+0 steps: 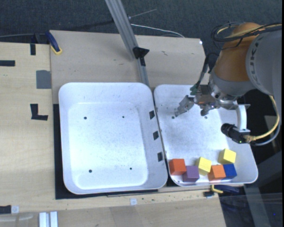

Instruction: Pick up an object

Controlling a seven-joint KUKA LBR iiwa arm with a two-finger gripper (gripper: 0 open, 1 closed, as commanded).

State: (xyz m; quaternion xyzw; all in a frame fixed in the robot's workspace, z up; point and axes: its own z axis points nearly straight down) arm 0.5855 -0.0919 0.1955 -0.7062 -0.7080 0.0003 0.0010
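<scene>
Right bin (180,126), near edge: six blocks clustered — orange block (177,166), purple block (192,173), yellow block (204,164), a second orange block (217,172), blue block (229,170), a second yellow block (227,155). Farther in, the hand (194,107) hangs spread, pinching nothing. Left bin (75,126) adjoins on the wooden surface (19,126).
</scene>
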